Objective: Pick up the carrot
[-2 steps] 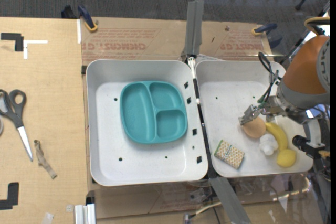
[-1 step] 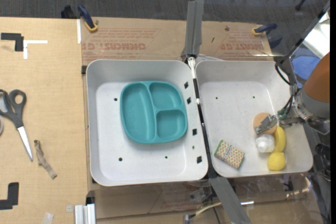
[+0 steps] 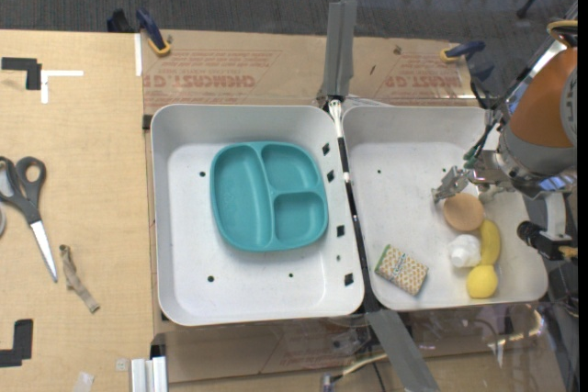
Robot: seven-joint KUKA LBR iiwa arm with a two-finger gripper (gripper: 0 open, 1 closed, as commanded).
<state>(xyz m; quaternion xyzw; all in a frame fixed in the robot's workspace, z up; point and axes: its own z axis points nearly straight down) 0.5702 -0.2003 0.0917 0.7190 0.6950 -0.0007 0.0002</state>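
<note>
Carrot cannot be picked out with any certainty at this moment; the nearest thing in colour is an orange-tan rounded egg-shaped piece (image 3: 464, 214) in the right shallow white bin (image 3: 395, 151), and whether that is the carrot cannot be told. The metal gripper (image 3: 452, 186) on the grey arm with the orange band (image 3: 549, 110) sits low in that bin, just above and to the left of the orange-tan piece, touching or nearly touching its upper edge; whether the gripper is spread or closed is too small and cluttered to tell, and nothing is seen clamped in it. Below the orange-tan piece lie a small white ball (image 3: 464, 250), a yellow banana (image 3: 491, 241) just to its right, and a yellow lemon (image 3: 481, 282) near the bin's lower right corner. A small patterned rectangular box (image 3: 401, 270) lies apart, toward the bin's lower left. The left shallow white bin (image 3: 179, 225) holds a teal three-compartment plastic tray (image 3: 270, 196). Grey-handled scissors (image 3: 29, 202) rest on the brown bench (image 3: 73, 151) at the far left.
</note>
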